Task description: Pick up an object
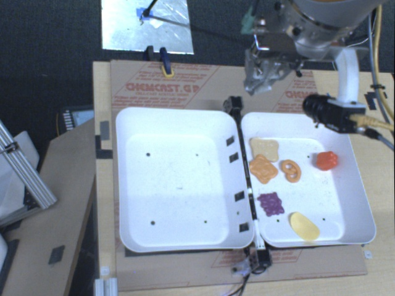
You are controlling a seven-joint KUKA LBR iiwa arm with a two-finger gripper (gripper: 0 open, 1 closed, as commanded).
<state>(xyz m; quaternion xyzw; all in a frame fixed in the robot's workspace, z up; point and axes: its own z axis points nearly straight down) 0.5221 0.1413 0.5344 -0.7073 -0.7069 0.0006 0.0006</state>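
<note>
Two shallow white bins sit side by side on my bench. At the near edge of the right bin [361,217], a yellow oval piece [304,226] lies closest to the front wall, with a purple knobbly piece [270,203] just behind it toward the divider. Farther in, an orange waffle-like square [263,168] rests against the divider side, a pretzel-shaped piece [291,170] just beside it, and a red-orange lump [326,160] toward the bin's right wall. A pale slice of toy bread [265,148] touches the waffle's far edge. The left bin [166,177] lies alongside. Beyond the bins' far edge, above the cardboard sheet [203,85], my gripper [262,79] hangs raised, well apart from every piece, holding nothing. A foil square [147,16] lies farthest back.
</note>
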